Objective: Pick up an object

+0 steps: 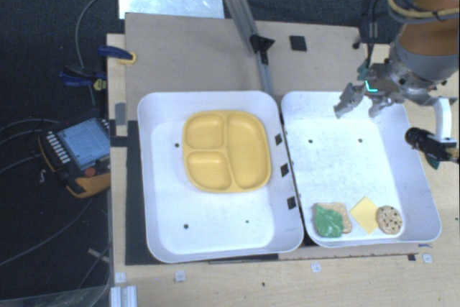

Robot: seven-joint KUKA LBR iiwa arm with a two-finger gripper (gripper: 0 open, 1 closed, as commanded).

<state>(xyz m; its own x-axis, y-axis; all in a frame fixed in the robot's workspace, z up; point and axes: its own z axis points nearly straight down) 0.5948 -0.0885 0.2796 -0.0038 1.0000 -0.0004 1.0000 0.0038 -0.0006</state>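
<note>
Camera view, my count. Left shallow white bin: one yellow plastic plate with three compartments, lying flat toward the far side.

Right shallow white bin: three items in a row along the near edge. I log a slice of toast topped with green, just beside it a yellow cheese square, then a round speckled cookie touching the cheese.

Two-finger gripper: I see it above the right bin's far edge, fingers spread apart, nothing between them, well apart from the food.

Single fixed camera above bench; slanted downward; both bins framed.
</note>
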